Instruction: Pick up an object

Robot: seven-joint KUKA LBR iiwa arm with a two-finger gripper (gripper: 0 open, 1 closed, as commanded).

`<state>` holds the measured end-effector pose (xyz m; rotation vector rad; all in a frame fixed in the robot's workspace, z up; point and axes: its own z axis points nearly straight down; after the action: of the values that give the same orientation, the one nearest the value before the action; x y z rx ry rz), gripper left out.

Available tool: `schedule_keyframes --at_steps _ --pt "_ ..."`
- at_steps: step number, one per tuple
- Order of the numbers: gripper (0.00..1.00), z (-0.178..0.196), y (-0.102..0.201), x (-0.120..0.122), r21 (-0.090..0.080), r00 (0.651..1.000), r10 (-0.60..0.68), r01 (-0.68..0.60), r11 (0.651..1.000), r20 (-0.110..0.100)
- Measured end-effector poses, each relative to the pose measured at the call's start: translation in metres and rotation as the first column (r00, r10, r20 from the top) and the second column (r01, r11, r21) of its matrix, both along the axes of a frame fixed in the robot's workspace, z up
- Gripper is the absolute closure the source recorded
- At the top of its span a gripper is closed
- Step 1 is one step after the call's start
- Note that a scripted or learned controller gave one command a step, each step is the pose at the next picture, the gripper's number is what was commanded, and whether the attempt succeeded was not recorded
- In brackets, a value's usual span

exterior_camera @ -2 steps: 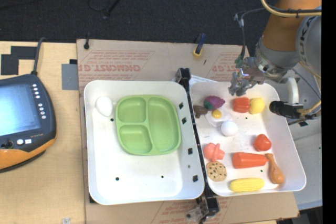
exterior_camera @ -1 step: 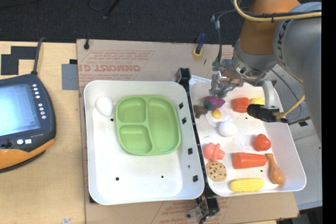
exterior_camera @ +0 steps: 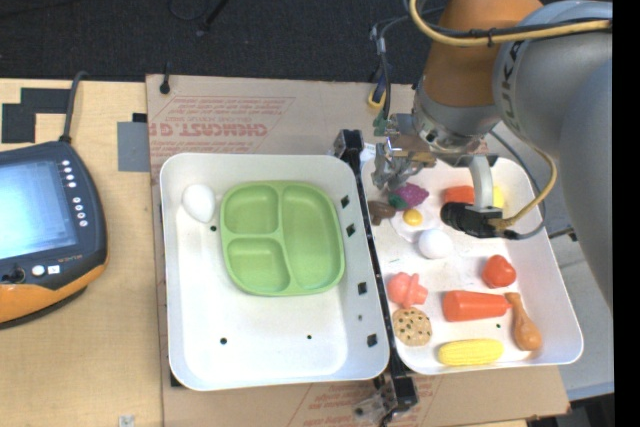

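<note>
Where gripper hovers: small purple toy, partly hidden.

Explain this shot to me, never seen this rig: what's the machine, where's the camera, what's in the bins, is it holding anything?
One camera looks down at a slant on a bench with two white bins. The grey arm with an orange band is a KUKA robot reaching in from the right; its claw hangs over the top left of the right bin. Whether the claw holds anything cannot be told here.

The left bin holds a green divided plate and a white egg. The right bin holds toy food: a purple piece just below the claw, a fried egg, a white egg, a tomato, a carrot, a cookie, corn and a drumstick. A handheld control pendant lies at left.
</note>
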<state>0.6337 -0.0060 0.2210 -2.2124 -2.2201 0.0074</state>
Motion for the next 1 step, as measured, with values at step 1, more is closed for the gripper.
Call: schedule_keyframes --at_steps 1 --pt "1.0 -0.008 0.0469 -0.0148 -0.001 1.0 -0.001 0.001 1.0 -0.002"
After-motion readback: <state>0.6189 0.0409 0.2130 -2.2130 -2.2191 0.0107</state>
